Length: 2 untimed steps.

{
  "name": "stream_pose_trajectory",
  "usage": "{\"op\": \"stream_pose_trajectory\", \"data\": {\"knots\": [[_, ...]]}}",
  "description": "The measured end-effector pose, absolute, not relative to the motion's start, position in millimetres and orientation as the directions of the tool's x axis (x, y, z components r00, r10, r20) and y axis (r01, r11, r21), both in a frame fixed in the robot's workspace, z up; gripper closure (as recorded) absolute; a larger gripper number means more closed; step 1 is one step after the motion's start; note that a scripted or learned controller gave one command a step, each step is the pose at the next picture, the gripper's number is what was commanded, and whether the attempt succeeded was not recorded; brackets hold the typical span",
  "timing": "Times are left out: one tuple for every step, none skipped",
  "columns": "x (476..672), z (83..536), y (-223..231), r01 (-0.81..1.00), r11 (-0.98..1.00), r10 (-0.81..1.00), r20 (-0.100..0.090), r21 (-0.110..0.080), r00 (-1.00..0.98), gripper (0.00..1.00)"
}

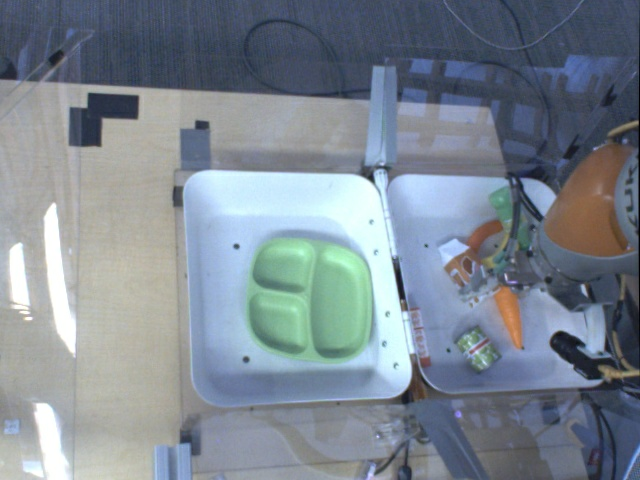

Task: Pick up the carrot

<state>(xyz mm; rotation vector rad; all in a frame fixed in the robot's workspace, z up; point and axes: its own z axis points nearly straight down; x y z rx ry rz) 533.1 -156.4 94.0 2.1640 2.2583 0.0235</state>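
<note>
Right now the carrot (510, 316) lies in the right bin (440, 368), toward its right side, just below and slightly right of the gripper (487, 280). Its long axis runs near-vertical in the camera view — blunt top up by the gripper, tapered tip pointing down toward the bin's near edge. You've got one arm (590, 213), coming in from the right, so the wrist already sits nearly over it.

Gripper state: you can't tell from this angle — the tooling is a clutter of metal and cables, and nothing is visibly held in it.

Carrot looks plain orange, smooth, short cone, probably a plastic toy. It's lying flat, clear of the small green can (477, 348) to its lower left.
</note>
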Motion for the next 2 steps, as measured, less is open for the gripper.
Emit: {"op": "stream_pose_trajectory", "data": {"knots": [[535.4, 102.2, -155.9, 0.999, 0.045, 0.999, 0.0, 0.023, -0.045, 1.0], [554.8, 214.5, -145.7, 0.993, 0.114, 0.993, -0.002, 0.005, -0.114, 1.0]]}}
